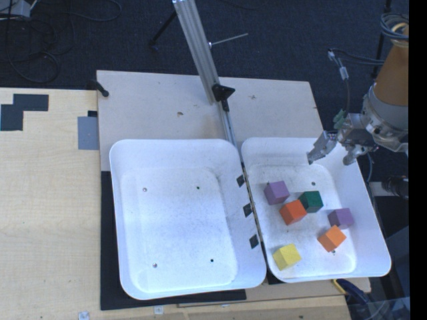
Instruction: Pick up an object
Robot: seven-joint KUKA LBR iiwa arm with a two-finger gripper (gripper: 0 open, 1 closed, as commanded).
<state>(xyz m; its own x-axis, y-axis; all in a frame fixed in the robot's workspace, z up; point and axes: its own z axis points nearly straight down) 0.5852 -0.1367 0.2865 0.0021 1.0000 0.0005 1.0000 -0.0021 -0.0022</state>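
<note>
Six matte cubes (pixel 293 211) sit in the right bin (pixel 373 245); the tool (pixel 335 152) hangs spread

two white bins (pixel 133 159); six blocks (pixel 276 192): two purple, two orange, one green, one yellow

The arm (pixel 393 79) is running off the right edge, and the desk's (pixel 40 199) left side is being cropped.

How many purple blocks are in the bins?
2, both in the right bin: one purple block at the cluster's upper left, the other on its right side, above an orange one.
</note>
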